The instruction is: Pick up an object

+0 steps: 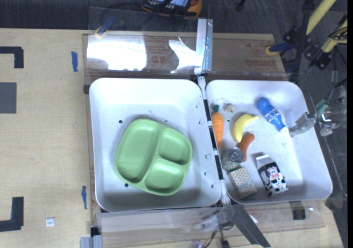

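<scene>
Where the counter [44, 131] carries its two white bins side by side, the left bin [105, 103] holds a green divided plate [153, 156], lying flat and slightly toward the near edge. The right bin [309, 169] holds all the small items. A carrot [218, 128] lies along the bin's left wall, and a yellow banana [242, 125] sits just beside it toward the centre. An orange-red piece [246, 141] touches the banana's near end, with a round grey can [234, 156] just below it. A blue bottle [271, 112] lies tilted near the far right corner of the bin. Toward the near edge, a patterned block [242, 181] rests close to the left wall, and a black-and-white toy [271, 174], possibly a cow figure, lies beside it toward the centre.

The gripper [310, 121] appears at the right rim of the right bin, near the blue bottle but apart from it. The metal parts there are blurred against the background, so whether it is wide or narrow cannot be told. No item is visible between its parts. A clear panel [143, 48] stands along the far edge of the counter behind the bins.
</scene>
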`<action>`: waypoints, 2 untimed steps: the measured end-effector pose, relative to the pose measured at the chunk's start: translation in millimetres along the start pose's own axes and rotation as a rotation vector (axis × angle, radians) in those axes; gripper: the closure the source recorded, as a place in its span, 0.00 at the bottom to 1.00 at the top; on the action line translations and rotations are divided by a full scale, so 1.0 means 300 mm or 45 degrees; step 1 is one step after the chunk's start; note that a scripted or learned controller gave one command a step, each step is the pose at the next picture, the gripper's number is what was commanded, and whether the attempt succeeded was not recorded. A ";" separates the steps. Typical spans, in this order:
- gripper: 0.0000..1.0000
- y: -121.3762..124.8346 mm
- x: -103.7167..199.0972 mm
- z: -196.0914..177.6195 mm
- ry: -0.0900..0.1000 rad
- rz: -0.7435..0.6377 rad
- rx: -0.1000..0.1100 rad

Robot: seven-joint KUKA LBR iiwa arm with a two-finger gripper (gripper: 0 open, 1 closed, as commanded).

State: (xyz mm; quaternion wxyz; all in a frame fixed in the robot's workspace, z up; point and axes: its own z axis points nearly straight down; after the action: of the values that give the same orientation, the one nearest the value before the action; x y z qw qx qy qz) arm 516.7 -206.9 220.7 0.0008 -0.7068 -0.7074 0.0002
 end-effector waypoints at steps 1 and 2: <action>0.00 0.005 0.108 0.388 0.000 -0.286 -0.001; 0.00 -0.122 0.274 0.100 -0.003 -0.679 -0.004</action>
State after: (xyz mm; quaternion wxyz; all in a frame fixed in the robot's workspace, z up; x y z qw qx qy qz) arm 480.1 -124.8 190.9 -0.0012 -0.4953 -0.8687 -0.0005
